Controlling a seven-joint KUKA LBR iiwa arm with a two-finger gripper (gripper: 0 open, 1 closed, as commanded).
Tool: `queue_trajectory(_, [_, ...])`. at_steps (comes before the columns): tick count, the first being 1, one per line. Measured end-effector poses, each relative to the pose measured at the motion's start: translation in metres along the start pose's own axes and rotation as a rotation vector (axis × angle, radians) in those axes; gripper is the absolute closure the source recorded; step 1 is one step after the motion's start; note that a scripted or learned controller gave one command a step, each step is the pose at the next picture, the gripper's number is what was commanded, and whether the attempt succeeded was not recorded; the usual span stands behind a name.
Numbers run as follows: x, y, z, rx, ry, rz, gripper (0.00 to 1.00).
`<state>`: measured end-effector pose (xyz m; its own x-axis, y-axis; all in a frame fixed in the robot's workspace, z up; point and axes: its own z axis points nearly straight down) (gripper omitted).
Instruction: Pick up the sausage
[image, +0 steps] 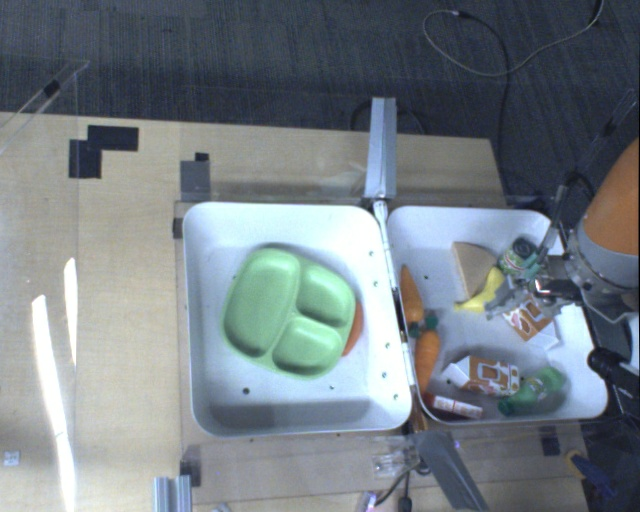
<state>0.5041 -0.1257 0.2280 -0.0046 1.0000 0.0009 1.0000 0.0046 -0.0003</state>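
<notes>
Overhead view of the pale wooden surface (120, 300) with its two shallow white bins.

The grey arm with the orange band (612, 210) reached in from the right. Its pincer (520, 283) hung over the right-hand white bin (470, 212), just beside a yellow toy banana (480, 293). Whether the pincer was released or clenched could not be told, and nothing could be seen grasped in it.

The slim brownish-orange sausage (409, 293), as best it could be identified, lay against that bin's left wall, well apart from the pincer. Its long axis ran from the near side of the bin to the far side, roughly parallel to the wall. The far end pointed toward the bin's upper-left corner. The near end came close to the leafy top of an orange toy carrot (427, 358).

**Risks.**
- The wall probably left little room on one side of the sausage, so a descending pincer could strike the rim or push the sausage away.
- The carrot has a similar colour and shape and lies almost in line with the sausage, so it could be taken by mistake.
- A grip set along the long axis rather than across it would likely slip off.

The left-hand white bin (210, 300) held a green three-compartment plastic plate (290, 312).
</notes>
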Motion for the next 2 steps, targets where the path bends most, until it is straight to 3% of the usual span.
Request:
queue_trajectory(1, [0.077,0.051,0.045,0.001,0.0,0.037,0.0])
queue_trajectory(2, [0.033,0.031,0.133,0.002,0.0,-0.033,0.0])
